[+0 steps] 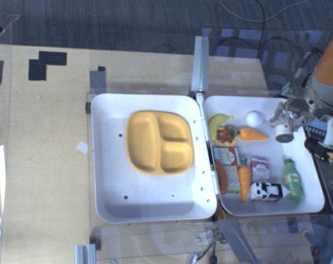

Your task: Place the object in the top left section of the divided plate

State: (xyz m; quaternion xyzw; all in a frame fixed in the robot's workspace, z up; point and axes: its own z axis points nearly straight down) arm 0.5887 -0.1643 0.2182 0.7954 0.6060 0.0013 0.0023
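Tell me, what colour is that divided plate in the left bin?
The plate is plain yellow, seen clearly from the camera view above, lying in the white left bin.

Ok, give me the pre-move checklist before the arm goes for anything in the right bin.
1. Divided plate in place in the left bin, sections facing up: ok.
2. Top left section of the plate free to take an object: ok, nothing lies in it.
3. Objects to pick present in the right bin: ok; a banana, a white ball, two carrots, a green bottle and small cartons lie there.
4. Gripper over the right bin, near its upper right corner: ok.
5. Object between the fingers: not ok, none seen there.
6. Objects spaced for a clean grasp: cannot tell; several lie close together.
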